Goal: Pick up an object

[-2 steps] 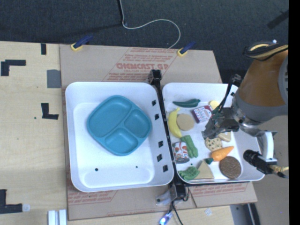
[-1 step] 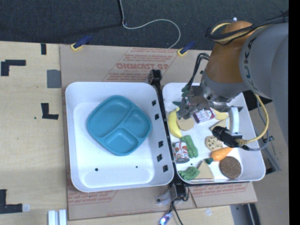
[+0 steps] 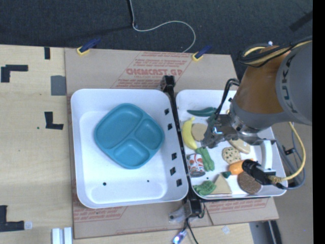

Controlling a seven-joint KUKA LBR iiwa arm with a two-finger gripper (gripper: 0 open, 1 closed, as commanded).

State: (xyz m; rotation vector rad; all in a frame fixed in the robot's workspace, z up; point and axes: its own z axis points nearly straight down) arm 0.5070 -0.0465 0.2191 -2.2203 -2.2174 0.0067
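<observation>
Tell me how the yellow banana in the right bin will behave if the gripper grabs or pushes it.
The banana looks like smooth toy plastic, so probably stiff, light and a bit slippery. Its curved shape may pivot when pushed. Neighbouring items crowd it, likely limiting any slide.

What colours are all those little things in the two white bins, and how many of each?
Blue: 1, the divided plate
Yellow: 1, the banana
Green: 3, pepper, bean, leafy piece
Orange: 1, carrot
Brown or tan: about 4, partly hidden
Total: about 10

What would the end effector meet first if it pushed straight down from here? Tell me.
Probably the beige food piece beside the banana; the end effector hangs right over it in the right bin, though depth is unclear.
</observation>
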